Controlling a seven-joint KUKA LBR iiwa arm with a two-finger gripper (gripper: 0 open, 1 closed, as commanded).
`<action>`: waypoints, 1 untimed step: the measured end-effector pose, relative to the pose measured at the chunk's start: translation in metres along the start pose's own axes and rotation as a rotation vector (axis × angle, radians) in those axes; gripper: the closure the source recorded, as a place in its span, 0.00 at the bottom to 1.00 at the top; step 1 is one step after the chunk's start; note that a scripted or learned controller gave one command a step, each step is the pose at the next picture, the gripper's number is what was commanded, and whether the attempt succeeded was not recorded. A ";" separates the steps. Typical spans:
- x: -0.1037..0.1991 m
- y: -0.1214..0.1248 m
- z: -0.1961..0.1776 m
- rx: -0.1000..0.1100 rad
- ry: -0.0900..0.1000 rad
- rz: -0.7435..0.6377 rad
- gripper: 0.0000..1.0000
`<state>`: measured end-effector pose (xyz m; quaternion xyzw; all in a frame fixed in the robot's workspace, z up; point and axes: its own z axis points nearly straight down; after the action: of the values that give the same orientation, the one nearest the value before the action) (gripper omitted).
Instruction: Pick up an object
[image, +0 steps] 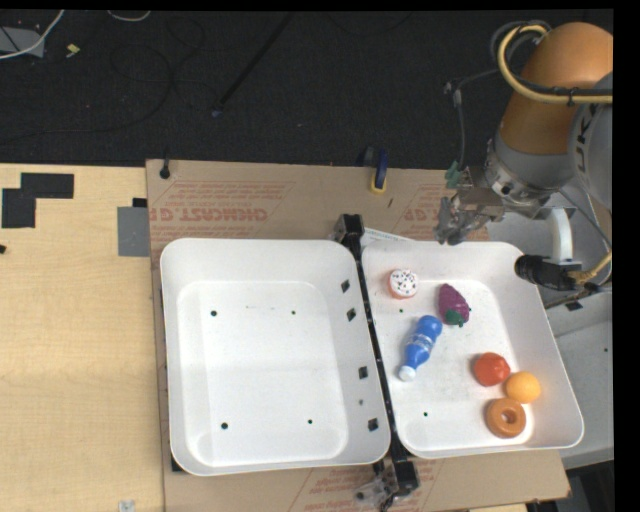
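your tool (455, 222) hangs over the far rim of the right bin (560, 400), up by the arm's wrist; you cannot tell from this view how it is set. nothing sits under it. every object lies nearer the camera than the tool. just below and to its left is a small white ball with red dots (404, 284). directly below is a purple eggplant toy (454, 303), its long axis running steeply, green cap at the near end. further down, the blue bottle (421, 346) lies slanted, its white cap pointing toward the near left, its base toward the tool. well beyond, at the near right, are a red tomato (490, 369), an orange ball (522, 387) and an orange ring (506, 417).
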<state>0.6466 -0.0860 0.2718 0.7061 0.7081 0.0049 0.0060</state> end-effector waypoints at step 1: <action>0.030 -0.002 -0.014 0.016 0.002 0.001 1.00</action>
<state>0.6439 -0.0561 0.2857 0.7066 0.7076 -0.0003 -0.0004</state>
